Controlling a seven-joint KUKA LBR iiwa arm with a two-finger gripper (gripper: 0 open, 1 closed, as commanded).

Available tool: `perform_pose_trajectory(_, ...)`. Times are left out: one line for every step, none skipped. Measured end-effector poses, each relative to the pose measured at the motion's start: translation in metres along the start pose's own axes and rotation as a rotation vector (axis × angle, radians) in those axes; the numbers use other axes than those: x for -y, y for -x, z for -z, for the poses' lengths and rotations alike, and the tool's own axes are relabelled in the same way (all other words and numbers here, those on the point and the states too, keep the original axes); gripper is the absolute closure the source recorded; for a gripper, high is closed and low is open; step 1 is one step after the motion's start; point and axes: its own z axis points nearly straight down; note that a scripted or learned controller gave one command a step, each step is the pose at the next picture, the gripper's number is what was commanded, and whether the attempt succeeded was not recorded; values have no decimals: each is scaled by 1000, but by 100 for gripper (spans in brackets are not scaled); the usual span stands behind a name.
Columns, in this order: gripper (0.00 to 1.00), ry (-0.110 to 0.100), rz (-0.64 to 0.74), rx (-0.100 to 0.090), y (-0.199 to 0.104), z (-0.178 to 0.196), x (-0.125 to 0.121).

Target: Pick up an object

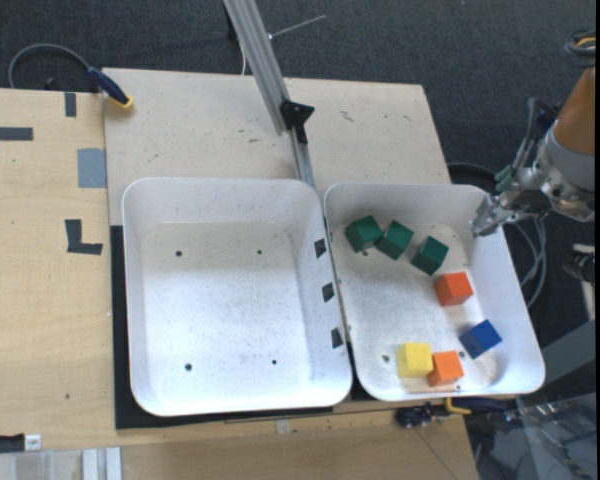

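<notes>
So the nearest pick looks like the orange cube [454,288] in the right bin [510,268], with a green cube [430,254] just beside it. The gripper [488,218] hangs over that bin's far right rim holding nothing; can't tell how it's set from this angle. My worry: coming down this close to the wall, it could clip the rim or just nudge the cube away.

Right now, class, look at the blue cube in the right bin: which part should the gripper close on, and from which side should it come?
Come straight down from above on the blue cube and close on two opposite flat sides. It lies rotated, so the gripper should probably turn to match. It stands apart from the orange cube below it, though the right bin's wall is close, so fingers likely fit better along the wall.
</notes>
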Motion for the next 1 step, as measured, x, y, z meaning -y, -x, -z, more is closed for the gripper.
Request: perform_pose_trajectory(100,-1,0,0,0,53,-2)
